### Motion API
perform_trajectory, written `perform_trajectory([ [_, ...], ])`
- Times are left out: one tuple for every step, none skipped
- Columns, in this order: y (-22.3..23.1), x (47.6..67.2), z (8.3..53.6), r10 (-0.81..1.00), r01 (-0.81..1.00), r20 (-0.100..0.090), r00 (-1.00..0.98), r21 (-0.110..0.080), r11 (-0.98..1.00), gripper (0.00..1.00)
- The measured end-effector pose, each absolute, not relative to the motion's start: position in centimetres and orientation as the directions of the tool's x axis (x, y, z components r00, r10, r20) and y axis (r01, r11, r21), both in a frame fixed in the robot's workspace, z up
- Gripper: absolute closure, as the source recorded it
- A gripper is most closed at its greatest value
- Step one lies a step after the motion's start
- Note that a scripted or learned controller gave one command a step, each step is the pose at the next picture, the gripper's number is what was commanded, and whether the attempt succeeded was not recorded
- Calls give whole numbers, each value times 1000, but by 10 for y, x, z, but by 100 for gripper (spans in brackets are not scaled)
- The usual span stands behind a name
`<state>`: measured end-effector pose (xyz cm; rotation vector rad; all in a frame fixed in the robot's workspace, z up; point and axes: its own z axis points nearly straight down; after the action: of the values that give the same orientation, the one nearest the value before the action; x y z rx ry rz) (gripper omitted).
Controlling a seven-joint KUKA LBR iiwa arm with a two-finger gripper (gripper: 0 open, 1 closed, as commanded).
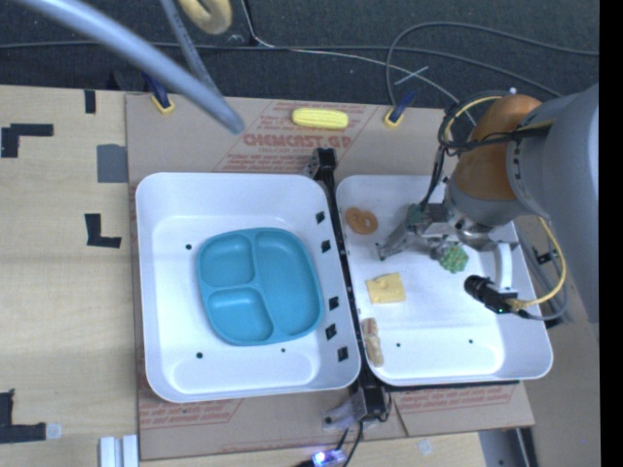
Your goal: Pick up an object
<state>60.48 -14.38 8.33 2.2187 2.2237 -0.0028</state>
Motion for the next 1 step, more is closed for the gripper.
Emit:
perform_trajectory([
  [-144,606,96,1000,1000,-3,-2,3,2,100],
])
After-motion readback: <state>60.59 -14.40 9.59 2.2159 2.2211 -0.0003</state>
